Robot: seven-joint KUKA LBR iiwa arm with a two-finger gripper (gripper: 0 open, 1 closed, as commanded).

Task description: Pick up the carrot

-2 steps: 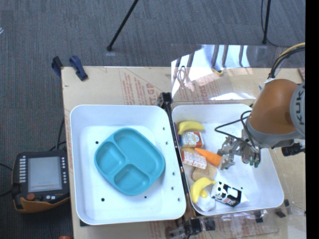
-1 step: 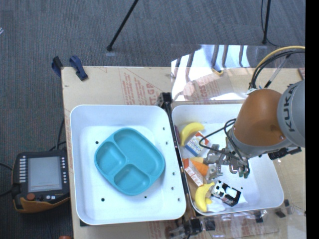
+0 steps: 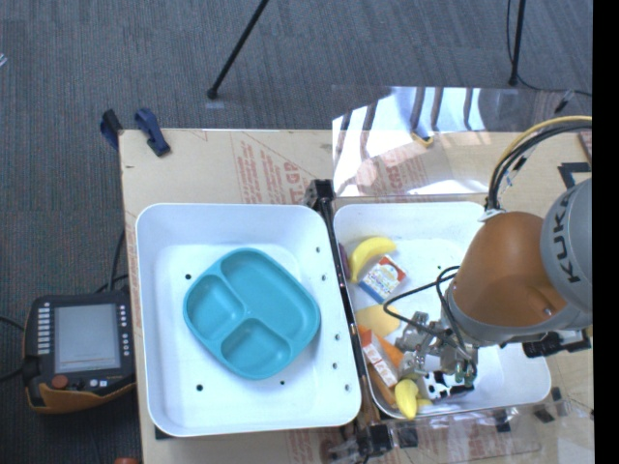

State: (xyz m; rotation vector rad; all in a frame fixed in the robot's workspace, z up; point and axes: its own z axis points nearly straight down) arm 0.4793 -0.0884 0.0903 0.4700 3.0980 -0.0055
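Observation:
The carrot (image 3: 383, 360), a small orange piece, lies near the front left corner of the right bin (image 3: 527, 380), among other toy food. My gripper (image 3: 431, 356) hangs low over the bin just to the right of the carrot, under the orange wrist band (image 3: 503, 278). Its metal parts stand close to the carrot, and I cannot make out whether they touch it. The arm covers much of the right half of the bin.
A yellow banana (image 3: 371, 255), a small colourful box (image 3: 381, 278), a yellow piece (image 3: 407, 399) and a black-and-white item (image 3: 443, 387) crowd the right bin's left and front. The left bin (image 3: 164, 394) holds a blue divided plate (image 3: 251, 310). A pendant (image 3: 82, 341) lies at far left.

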